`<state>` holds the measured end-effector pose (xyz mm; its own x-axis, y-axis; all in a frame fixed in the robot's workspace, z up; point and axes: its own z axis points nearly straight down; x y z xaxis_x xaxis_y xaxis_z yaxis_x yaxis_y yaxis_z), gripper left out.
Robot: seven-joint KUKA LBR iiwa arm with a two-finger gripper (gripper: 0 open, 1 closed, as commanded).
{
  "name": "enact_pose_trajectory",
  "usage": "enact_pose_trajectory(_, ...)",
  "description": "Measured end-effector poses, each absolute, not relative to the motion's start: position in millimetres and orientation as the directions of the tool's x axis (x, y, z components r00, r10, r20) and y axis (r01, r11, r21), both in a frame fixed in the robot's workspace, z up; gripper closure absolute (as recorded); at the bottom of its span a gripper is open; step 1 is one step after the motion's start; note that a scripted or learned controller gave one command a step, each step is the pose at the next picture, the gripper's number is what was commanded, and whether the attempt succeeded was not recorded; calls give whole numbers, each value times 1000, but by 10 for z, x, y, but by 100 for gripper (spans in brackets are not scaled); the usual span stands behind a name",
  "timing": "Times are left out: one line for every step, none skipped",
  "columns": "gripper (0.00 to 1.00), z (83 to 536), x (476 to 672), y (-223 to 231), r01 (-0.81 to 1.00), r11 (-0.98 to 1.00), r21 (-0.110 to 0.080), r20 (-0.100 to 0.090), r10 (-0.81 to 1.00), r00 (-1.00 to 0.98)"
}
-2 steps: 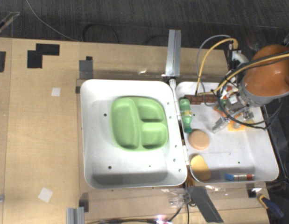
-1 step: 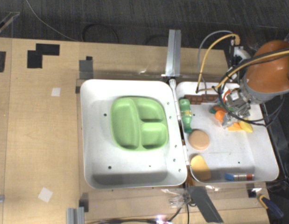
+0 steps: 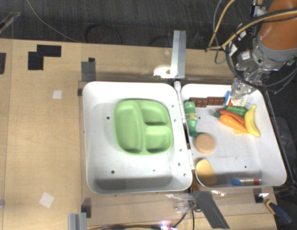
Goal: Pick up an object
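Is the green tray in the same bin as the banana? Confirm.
No: the green tray lies in the left bin, the banana in the right bin.

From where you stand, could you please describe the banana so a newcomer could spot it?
Look in the right-hand white bin, toward its far right wall. There lies the curved yellow toy banana, just right of an orange carrot; it is the sole yellow crescent there.

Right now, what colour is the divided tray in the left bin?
Light green: the divided tray, best seen in the camera view.
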<state>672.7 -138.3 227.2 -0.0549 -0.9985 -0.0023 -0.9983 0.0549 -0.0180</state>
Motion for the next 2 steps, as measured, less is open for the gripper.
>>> enact_pose_trajectory(0, 2228, 6709, -1397, -998, 58, -10, -3, -998, -58)
enact_pose_trajectory(0, 987, 6333, -1710, -988, -154, -12, 1, -988, 154)
